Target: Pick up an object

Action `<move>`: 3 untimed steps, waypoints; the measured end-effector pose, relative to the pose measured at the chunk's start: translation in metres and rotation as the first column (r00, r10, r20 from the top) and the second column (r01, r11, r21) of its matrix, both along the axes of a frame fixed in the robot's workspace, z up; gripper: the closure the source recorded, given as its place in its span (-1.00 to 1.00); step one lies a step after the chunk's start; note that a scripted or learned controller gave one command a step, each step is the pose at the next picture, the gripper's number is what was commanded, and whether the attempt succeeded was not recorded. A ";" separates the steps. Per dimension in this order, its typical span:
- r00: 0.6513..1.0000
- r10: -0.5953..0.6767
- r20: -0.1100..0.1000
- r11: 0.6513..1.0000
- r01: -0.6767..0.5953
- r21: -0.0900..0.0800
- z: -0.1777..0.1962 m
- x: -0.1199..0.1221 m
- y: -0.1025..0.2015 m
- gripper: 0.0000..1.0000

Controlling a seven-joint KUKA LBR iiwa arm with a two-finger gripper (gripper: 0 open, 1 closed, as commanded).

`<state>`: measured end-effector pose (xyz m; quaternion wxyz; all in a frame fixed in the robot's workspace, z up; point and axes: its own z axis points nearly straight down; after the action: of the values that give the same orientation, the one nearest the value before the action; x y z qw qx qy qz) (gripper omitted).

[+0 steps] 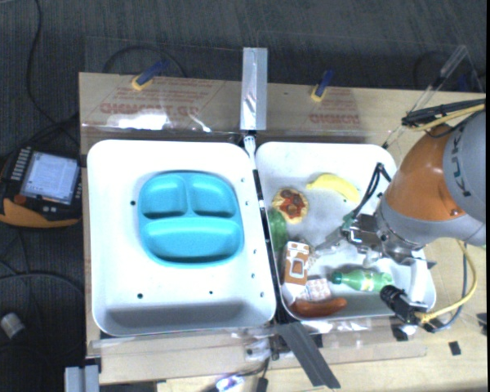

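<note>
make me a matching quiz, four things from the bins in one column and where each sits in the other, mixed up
Things:
1. blue tray
2. banana
3. green bottle
4. sausage

Places:
A. far end of the right bin
B. near edge of the right bin
C. middle of the left bin
D. right bin, beside the arm's wrist

Pairs: 1-C, 2-A, 3-D, 4-B
</note>
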<state>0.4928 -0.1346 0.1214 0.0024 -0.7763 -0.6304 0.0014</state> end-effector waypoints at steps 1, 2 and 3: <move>1.000 -0.005 0.002 1.000 0.005 -0.001 0.029 0.014 0.038 -1.00; 0.996 -0.081 0.028 0.997 0.081 0.004 -0.026 -0.001 0.037 -1.00; 0.865 -0.502 0.003 0.865 0.502 -0.007 0.059 -0.010 0.006 -1.00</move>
<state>0.4832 -0.1284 0.1804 -0.0004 -0.9133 -0.4072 0.0028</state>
